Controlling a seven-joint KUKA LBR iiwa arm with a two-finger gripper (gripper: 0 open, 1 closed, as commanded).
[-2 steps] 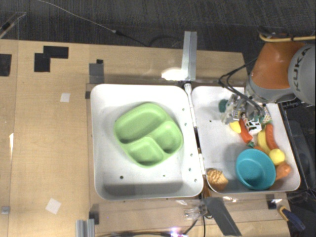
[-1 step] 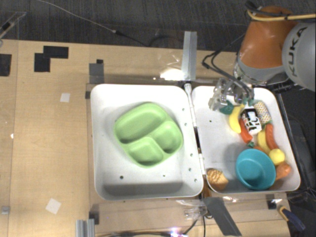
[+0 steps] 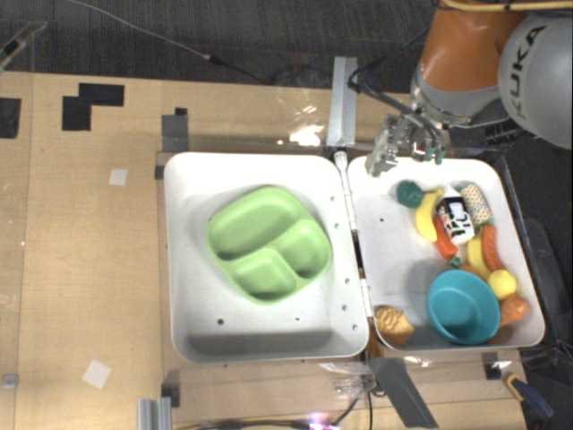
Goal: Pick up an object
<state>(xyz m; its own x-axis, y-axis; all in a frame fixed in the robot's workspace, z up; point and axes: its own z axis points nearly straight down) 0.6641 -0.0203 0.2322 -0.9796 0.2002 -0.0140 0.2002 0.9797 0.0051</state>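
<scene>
Nearest us, we record a bread roll (image 3: pixel 394 324) at the right bin's (image 3: pixel 387 258) front left corner, a teal bowl (image 3: pixel 463 306) beside it. Along the bin's right edge lie mixed toy foods (image 3: pixel 457 222). We find the gripper (image 3: pixel 407 153) over the back left corner, jaws narrow, holding nothing

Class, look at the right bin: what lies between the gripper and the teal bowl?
In the camera view, between the gripper and the teal bowl lie a dark green ball and a banana.

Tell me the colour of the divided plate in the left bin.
Light green plate, in the camera view.
</scene>
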